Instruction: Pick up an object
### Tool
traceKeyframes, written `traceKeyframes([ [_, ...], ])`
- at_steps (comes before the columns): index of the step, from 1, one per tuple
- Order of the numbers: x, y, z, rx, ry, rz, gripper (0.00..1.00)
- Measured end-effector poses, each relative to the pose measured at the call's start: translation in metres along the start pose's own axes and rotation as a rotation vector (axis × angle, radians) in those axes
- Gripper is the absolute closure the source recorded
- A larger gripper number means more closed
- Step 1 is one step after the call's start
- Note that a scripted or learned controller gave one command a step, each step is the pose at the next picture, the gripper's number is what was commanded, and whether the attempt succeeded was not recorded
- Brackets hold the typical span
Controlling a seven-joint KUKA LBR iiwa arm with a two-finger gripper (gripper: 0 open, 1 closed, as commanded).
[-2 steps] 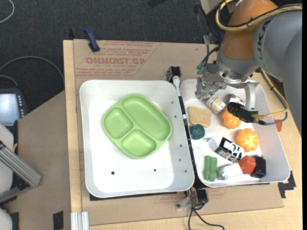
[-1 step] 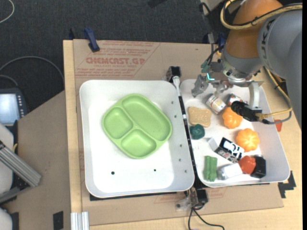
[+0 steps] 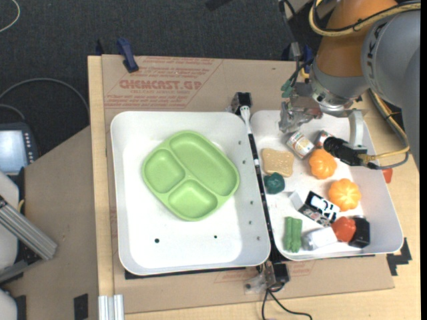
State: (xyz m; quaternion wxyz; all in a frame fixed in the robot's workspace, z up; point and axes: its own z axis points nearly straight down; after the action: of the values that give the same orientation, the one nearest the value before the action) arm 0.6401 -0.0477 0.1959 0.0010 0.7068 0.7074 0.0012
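My gripper (image 3: 291, 121) hangs over the far left corner of the right bin (image 3: 390, 209). Just below it and slightly right lies a small silver and tan jar (image 3: 301, 143), tilted on its side. I cannot tell whether the gripper touches the jar. A tan biscuit (image 3: 277, 161) lies near the bin's left wall, with a teal ball (image 3: 274, 183) in front of it. Two orange fruits (image 3: 322, 164) (image 3: 343, 192) sit in the middle of the bin.
A black and white box (image 3: 318, 207), a green pod (image 3: 293, 233), a white piece (image 3: 321, 240), a red item (image 3: 343, 228) and a black block (image 3: 361, 232) crowd the right bin's near end. The left bin (image 3: 133, 232) holds a green divided plate (image 3: 190, 175).
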Motion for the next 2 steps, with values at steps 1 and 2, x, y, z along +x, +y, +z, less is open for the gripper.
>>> traceKeyframes([
  [1, -0.045, -0.05, 0.012, 0.009, 0.0, 0.006, 1.0],
  [2, 0.057, -0.103, 0.01, 0.01, 0.004, -0.007, 1.0],
])
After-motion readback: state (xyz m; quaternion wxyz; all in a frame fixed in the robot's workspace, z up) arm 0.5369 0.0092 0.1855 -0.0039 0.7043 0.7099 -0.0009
